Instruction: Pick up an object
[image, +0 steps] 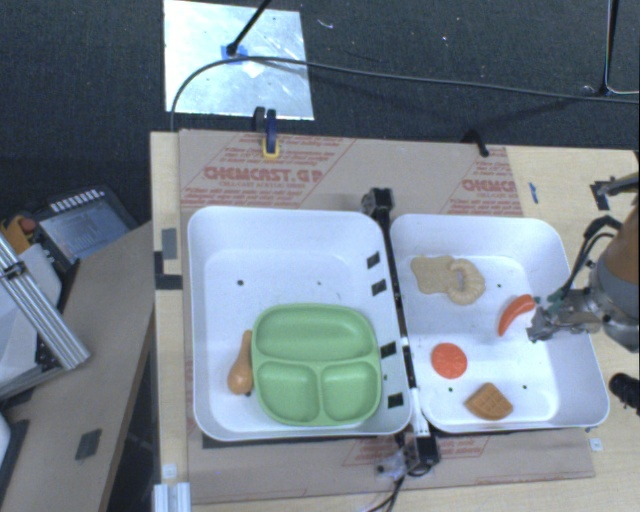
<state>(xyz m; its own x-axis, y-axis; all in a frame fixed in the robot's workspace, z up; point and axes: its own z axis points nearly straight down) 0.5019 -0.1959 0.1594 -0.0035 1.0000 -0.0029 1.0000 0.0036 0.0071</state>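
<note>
Your tool is sitting low over the right bin, near its right wall, just beside the red chili-shaped piece. Can't tell from this angle how it's set. Same bin has a beige flat piece up top, a red disc and an orange wedge. The left bin has a green divided tray with a tan drumstick beside it.

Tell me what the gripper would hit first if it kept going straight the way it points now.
The gripper points leftward into the right bin. The first thing in that line looks like the curved red piece, just ahead of it. Its height above the bin floor is unclear, so it might pass over.
</note>
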